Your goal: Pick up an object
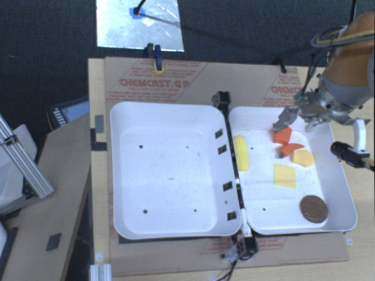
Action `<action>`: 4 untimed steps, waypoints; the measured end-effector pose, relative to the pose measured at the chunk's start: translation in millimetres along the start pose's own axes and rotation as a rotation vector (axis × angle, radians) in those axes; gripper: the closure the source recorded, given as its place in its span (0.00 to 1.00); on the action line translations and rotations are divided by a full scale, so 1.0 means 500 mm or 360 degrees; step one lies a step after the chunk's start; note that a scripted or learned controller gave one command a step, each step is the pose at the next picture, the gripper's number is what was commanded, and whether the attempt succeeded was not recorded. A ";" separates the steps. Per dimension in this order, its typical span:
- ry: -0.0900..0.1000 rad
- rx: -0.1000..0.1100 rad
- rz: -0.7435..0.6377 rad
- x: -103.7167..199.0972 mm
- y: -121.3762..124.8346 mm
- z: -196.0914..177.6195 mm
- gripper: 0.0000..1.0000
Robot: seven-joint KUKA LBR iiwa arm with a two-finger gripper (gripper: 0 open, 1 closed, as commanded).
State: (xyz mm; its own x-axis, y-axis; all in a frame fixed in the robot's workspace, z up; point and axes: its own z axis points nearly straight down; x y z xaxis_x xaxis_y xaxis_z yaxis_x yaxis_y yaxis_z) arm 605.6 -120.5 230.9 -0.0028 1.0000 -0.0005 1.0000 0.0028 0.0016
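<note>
Gripper (pixel 288 120) above the orange piece (pixel 282 135)

The piece lies just below the fingers, upper right bin (pixel 334 215); grip state unclear.

The bench (pixel 193 78), covered with printed cardboard, carries the left bin (pixel 170 171) and right bin (pixel 334 212) touching side by side.

Even, moderately bright overhead light across frame. White bins (pixel 176 163) near overexposed, little surface detail. Strong glare on silvery sheet (pixel 139 15) at upper left of frame. Shadows soft and short, faint along inner bin walls. Dark floor at top of frame underexposed, grainy. Overall focus soft; printed lettering on cardboard (pixel 155 82) slightly fuzzy. Arm (pixel 351 57) at upper right mildly blurred.
</note>
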 end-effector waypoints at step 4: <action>-0.0004 -0.0009 -0.0002 -0.172 -0.151 -0.615 0.00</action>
State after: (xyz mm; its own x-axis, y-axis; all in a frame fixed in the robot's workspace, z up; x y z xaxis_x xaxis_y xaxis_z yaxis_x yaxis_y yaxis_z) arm 530.0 -206.5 538.3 -0.0041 1.0000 -0.0028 1.0000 0.0041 0.0072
